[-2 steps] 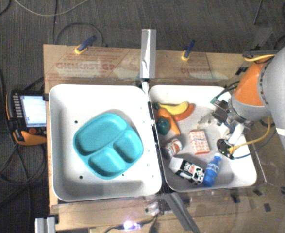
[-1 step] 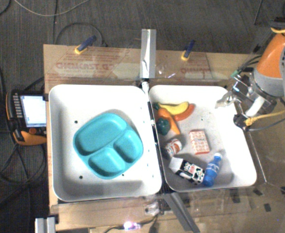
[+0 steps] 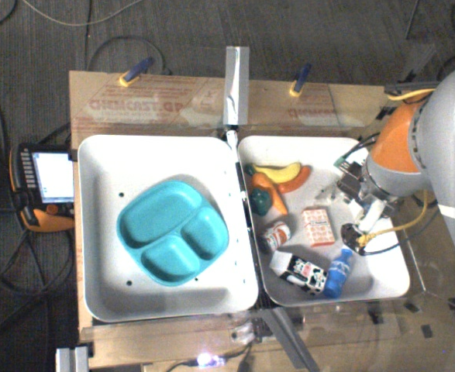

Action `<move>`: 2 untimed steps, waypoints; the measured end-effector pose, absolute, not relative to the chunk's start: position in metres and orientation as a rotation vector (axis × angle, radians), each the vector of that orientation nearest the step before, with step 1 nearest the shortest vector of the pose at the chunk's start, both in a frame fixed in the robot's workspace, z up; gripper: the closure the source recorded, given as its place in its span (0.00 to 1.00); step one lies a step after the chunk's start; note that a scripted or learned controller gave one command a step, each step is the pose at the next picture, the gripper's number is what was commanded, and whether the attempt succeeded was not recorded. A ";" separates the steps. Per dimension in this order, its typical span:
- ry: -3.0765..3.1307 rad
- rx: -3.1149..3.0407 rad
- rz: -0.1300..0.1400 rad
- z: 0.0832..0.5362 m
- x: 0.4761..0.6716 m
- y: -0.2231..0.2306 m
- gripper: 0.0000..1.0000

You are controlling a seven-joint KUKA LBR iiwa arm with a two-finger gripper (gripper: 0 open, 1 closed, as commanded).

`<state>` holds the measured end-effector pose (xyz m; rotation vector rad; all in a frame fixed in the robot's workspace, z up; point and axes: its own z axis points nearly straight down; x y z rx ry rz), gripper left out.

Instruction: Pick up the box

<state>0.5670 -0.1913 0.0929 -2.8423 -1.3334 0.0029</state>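
The box (image 3: 318, 227) is small, white with red print, and lies flat near the middle of the right bin (image 3: 390, 285). My gripper (image 3: 351, 183) hangs over the right half of that bin, up and to the right of the box and apart from it. The grey arm with its orange band (image 3: 390, 142) reaches in from the right. Nothing shows between box and gripper.
Around the box lie a yellow and orange toy fruit (image 3: 281, 177), a teal piece (image 3: 260, 201), a small can (image 3: 277, 235), a black-and-white pack (image 3: 301, 270) and a blue bottle (image 3: 338, 274). The left bin (image 3: 95, 169) holds a blue divided plate (image 3: 173, 231).
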 end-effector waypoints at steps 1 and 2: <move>-1.263 -2.875 0.005 0.146 0.574 -0.217 0.00; -1.265 -2.871 0.010 0.154 0.573 -0.216 1.00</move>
